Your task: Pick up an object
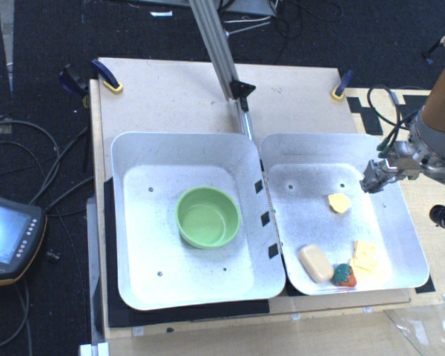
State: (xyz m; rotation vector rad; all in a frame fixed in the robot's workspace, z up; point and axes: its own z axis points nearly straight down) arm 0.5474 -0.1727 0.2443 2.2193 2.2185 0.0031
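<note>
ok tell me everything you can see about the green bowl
The green bowl is a round, pale green cup-like dish that looks like smooth plastic, with a thick rim and a flat bottom. It stands upright, open side up, with nothing visible inside. It sits near the middle of the left bin, resting on the bin's white floor and apart from its walls. Nothing else touches it; the gripper is off over the right bin.
</note>
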